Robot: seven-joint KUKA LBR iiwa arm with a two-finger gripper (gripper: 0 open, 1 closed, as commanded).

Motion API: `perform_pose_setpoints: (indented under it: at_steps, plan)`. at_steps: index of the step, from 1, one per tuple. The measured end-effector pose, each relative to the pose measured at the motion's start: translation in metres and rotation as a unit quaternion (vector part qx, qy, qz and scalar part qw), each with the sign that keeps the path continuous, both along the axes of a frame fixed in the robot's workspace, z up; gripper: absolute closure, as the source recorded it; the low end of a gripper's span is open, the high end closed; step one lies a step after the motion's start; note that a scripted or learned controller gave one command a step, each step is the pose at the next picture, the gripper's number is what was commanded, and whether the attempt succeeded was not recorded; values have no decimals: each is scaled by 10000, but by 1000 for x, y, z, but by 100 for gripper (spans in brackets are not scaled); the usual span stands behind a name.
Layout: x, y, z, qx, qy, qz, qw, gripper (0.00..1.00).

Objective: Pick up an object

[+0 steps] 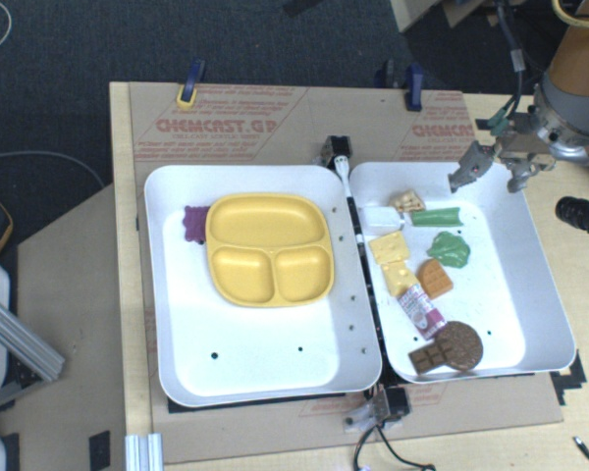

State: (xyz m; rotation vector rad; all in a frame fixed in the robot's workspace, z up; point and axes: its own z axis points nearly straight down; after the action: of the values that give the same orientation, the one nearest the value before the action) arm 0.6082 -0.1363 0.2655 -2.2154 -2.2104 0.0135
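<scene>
My gripper (494,175) hangs over the far edge of the right bin (540,292), its two fingers spread open with nothing between them. Below and to its left in that bin lie a small beige piece (408,202), a green stick (434,217), a green leafy piece (450,249), yellow cheese slices (390,248), an orange cracker (435,280), a pink wrapper (420,310) and a round brown cookie (459,344). The nearest items, the beige piece and the green stick, lie apart from the fingers.
The left bin (177,312) holds a yellow divided plate (270,248) with a purple item (193,223) at its left edge. Clamps (187,88) sit on the cardboard backing. The near right part of the right bin floor is bare.
</scene>
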Motion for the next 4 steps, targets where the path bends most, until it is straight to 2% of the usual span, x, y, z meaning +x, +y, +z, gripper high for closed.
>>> perform_pose_setpoints:
  at_steps: [1, 3, 4]
  plan:
    - [2, 0, 8, -10, -68, 12, 10000, 0]
    - [16, -6, -100, -5, -42, 13, 10000, 0]
    - [12, -3, -163, -4, -43, 10, 10000, 0]
